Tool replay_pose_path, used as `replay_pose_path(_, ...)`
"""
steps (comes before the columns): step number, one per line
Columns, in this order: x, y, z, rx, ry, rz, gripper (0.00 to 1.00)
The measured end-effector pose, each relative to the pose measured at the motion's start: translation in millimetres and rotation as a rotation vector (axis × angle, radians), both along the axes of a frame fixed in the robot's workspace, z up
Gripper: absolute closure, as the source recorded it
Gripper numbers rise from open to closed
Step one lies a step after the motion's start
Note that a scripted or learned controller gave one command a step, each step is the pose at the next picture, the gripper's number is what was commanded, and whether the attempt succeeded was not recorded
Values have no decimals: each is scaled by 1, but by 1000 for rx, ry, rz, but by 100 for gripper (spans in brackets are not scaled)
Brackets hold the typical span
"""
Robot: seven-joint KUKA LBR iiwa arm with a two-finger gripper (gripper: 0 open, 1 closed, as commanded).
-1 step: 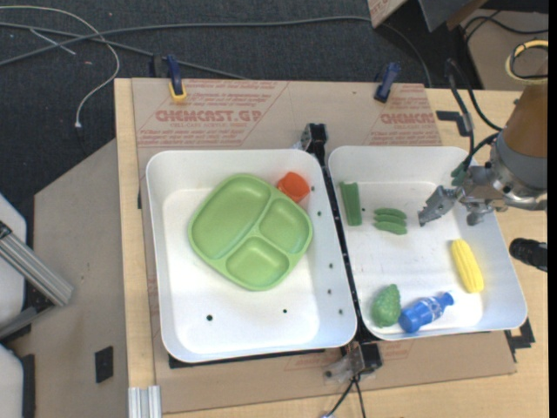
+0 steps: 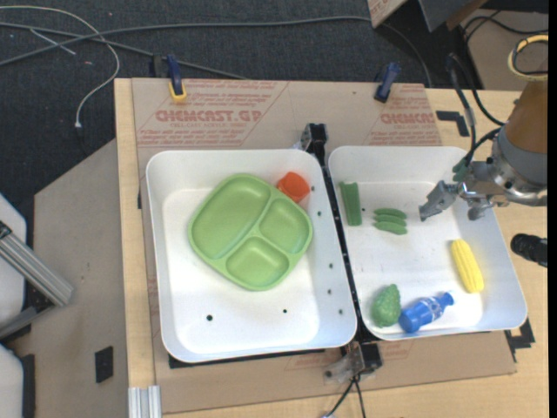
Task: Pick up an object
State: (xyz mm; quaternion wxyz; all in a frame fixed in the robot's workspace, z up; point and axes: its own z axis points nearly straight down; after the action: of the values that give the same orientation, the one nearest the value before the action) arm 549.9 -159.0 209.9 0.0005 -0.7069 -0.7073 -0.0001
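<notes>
Cardboard-covered worktop (image 2: 261, 103) bearing two white bins. Left bin (image 2: 174, 320): green divided plate (image 2: 251, 231), orange piece (image 2: 294, 185) just beside it. Right bin (image 2: 500, 312): green bar (image 2: 350, 203), pea pod (image 2: 391, 220), corn cob (image 2: 467, 265), broccoli (image 2: 386, 304), blue bottle (image 2: 425, 312). Gripper (image 2: 451, 200) over right bin's far side, fingers spread, pinching nothing. Task apparently unstarted: every candidate lying loose, approach, grasp and lift all remaining.
</notes>
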Motion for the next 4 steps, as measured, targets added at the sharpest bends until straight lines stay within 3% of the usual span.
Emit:
replay_pose_path(1, 4, 9, -58, 2, 7, 1, 0)
replay_pose_path(2, -8, 8, -111, 2, 7, -1, 0)
replay_pose_path(3, -8, 9, -126, 2, 4, -1, 0)
replay_pose_path(4, -7, 9, -114, 1, 0, -1, 100)
